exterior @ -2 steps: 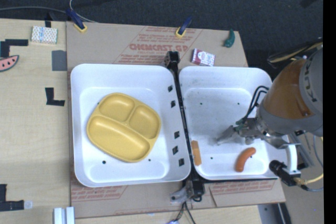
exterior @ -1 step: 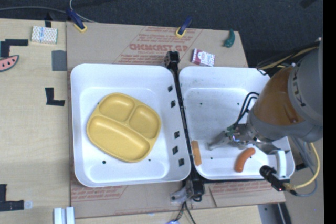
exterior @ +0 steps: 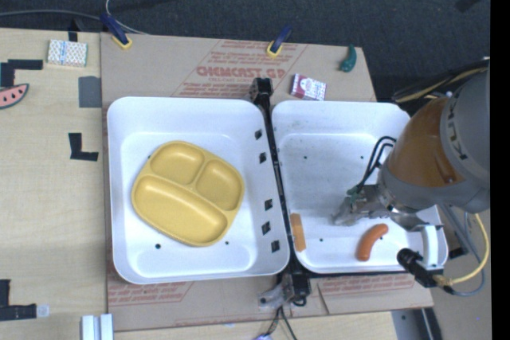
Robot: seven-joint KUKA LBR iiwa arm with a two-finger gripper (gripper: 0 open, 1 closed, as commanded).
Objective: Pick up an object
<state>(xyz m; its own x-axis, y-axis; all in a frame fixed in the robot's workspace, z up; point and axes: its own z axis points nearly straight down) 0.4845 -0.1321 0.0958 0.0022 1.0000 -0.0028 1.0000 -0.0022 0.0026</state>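
In the right bin (exterior: 335,123), the end effector (exterior: 355,207) sits low over the floor, just left of the arm (exterior: 434,163); finger state can't be told, tips blur into dark metal. The orange sausage (exterior: 371,241) lies just below-right of it, tilted, near the front wall, not gripped. A small tan piece (exterior: 297,231) lies against the bin's left wall. Upper-left floor of this bin is open. Arm body hides the bin's right side. The left bin (exterior: 127,251) carries a yellow divided tray (exterior: 187,193), w/ bare margin all round. Cardboard sheet (exterior: 159,68) lies under both bins on the worktop (exterior: 40,195).
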